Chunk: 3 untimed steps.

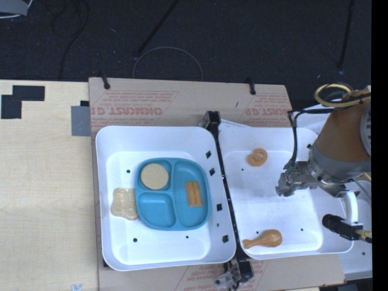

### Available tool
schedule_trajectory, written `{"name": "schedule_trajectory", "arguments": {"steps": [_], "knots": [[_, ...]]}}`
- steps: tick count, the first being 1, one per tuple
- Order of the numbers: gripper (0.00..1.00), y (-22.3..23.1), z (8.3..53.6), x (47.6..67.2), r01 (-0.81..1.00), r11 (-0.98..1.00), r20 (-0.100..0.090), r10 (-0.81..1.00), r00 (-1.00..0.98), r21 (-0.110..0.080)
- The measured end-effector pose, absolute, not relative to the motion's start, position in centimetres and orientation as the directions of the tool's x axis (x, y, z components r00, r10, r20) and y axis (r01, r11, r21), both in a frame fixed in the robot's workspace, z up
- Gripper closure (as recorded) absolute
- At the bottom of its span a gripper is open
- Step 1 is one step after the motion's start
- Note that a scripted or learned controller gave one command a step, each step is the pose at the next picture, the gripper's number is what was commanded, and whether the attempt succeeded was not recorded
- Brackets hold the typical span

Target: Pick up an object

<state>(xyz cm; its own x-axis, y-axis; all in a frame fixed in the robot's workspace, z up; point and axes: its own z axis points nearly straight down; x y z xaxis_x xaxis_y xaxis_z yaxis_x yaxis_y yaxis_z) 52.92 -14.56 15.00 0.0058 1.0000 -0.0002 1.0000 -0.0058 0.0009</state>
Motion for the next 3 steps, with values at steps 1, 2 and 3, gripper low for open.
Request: {"name": "schedule_trajectory", "arguments": {"steps": [1, 2, 3], "knots": [[1.00, -13.9, 19.7, 52.3, 1.000, 0.001, 0.001, 1.000, -0.001, 0.000], [1.00, -14.0, 20.1, 52.3, 1.000, -0.001, 0.001, 1.000, 0.001, -0.002], [1.00, -9.6, 19.7, 52.8, 1.000, 0.003, 0.002, 1.000, -0.003, -0.003]]}}
